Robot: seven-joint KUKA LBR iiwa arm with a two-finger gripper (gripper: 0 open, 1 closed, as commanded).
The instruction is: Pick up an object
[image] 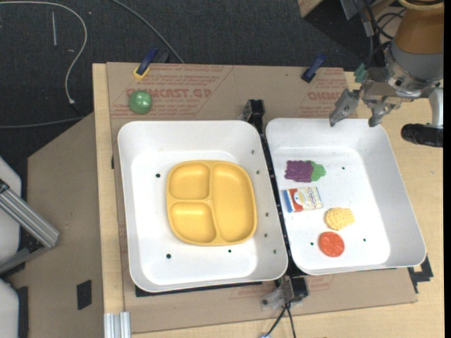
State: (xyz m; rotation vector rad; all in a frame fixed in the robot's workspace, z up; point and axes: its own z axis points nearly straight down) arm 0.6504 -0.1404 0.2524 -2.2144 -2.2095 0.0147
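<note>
The objects for picking lie in the right bin (394, 189), all below the gripper (358, 111) in the view and a little to its left. The nearest one to the gripper is a purple bunch of grapes with a green leaf (304, 170). Just under it lies a small flat packet (302, 199) in white, red and blue. Further from the gripper there is a yellow piece like a corn cob (339, 218), and the farthest is a round orange-red object (332, 244), near the bin's lower wall.

The gripper hangs over the upper rim of the right bin. Its two fingers are spread apart and there is nothing between them. It is well apart from all four objects.

Far to the left of the gripper stands the left bin (141, 189), and in it lies a yellow plate with three compartments (211, 203). A small green ball (141, 102) rests on the cardboard surface (211, 90) outside the bins, far left of the gripper at nearly the same height in the view. Two blue clamps (313, 67) hold the cardboard's upper edge.
</note>
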